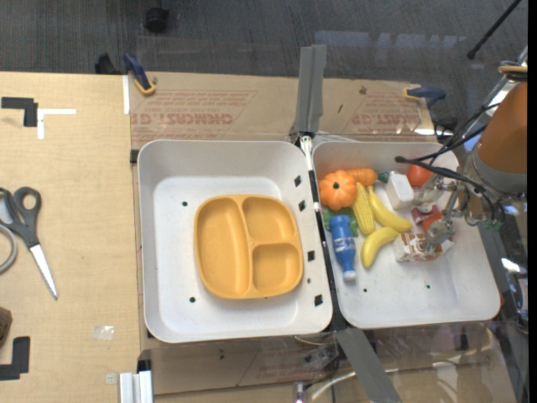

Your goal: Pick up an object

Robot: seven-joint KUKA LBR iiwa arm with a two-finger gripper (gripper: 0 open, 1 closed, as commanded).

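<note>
My gripper [436, 223] hangs low over the right part of the right bin [436, 305]. It sits right above a crumpled white and red packet [413, 247] and a small red item [430, 217]. To its left lie two yellow bananas [382, 225], a corn cob [363, 209], a blue bottle [342, 242], an orange pumpkin [337, 190], a carrot [364, 175], a white block [398, 189] and a red tomato [419, 175]. Whether the gripper holds anything cannot be made out.
The left bin [159, 250] holds a yellow three-compartment plate [248, 246]. Scissors [32, 233] lie on the wooden bench at far left. Cables run by the arm's orange band [510, 133] at the right edge.
</note>
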